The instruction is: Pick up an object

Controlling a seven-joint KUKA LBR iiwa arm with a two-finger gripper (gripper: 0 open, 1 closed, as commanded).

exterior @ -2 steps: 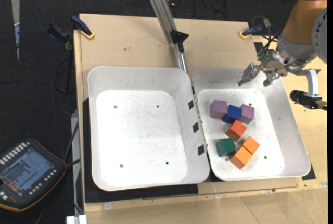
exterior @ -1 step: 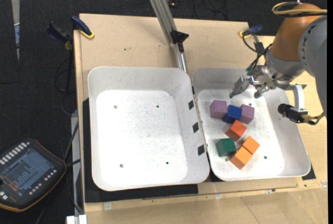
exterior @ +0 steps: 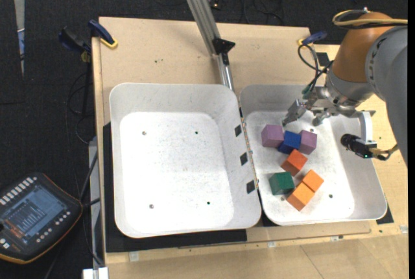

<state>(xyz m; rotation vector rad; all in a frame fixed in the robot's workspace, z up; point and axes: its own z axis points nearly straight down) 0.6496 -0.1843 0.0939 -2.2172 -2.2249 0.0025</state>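
We're looking at smooth, matte little blocks clustering in the right bin (exterior: 363, 200): purple cube (exterior: 272, 135), blue cube (exterior: 292, 141), orange ones (exterior: 305, 188), a green one (exterior: 281, 183). The hand (exterior: 305, 111) is hovering just above them; we can't tell its finger state, too blurry

Both bins are white with tiny dark specks: the left bin (exterior: 123, 102) and the right bin (exterior: 363, 196). The blocks run bright: two purple blocks (exterior: 272, 135) (exterior: 308, 141), a blue block (exterior: 292, 141), a green block (exterior: 281, 183), and three orange blocks (exterior: 296, 160) (exterior: 312, 180) (exterior: 299, 196). The bench (exterior: 162, 50) is pale tan. The arm (exterior: 382, 57) is grey with an orange band.
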